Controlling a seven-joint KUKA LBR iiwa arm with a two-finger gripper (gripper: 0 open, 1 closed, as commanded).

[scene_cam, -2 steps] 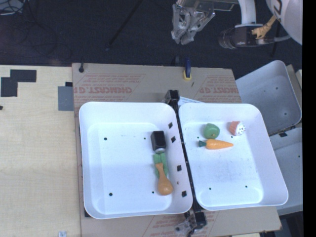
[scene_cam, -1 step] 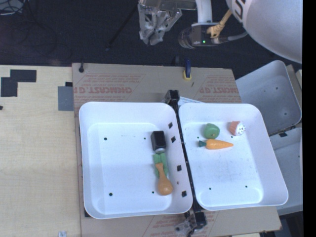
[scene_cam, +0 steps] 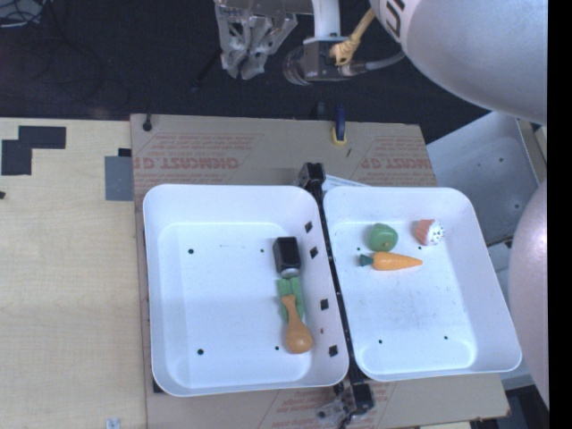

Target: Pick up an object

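My gripper (scene_cam: 248,56) hangs high above the back edge of the bench, well clear of both bins, with nothing seen in it. In the left bin (scene_cam: 192,329) a small black can (scene_cam: 287,256) lies near the right wall. Just in front of it lies an orange gourd-shaped toy (scene_cam: 296,332) with a green top (scene_cam: 289,290). The right bin (scene_cam: 429,338) holds a green round toy (scene_cam: 383,236), an orange carrot (scene_cam: 395,261) and a pink-and-white strawberry piece (scene_cam: 428,231), all near its back.
The bins sit on a cardboard sheet (scene_cam: 232,155) on a pale wooden bench (scene_cam: 63,284). A black clamp (scene_cam: 311,175) joins the bins at the back. The arm's large grey body (scene_cam: 465,34) fills the upper right.
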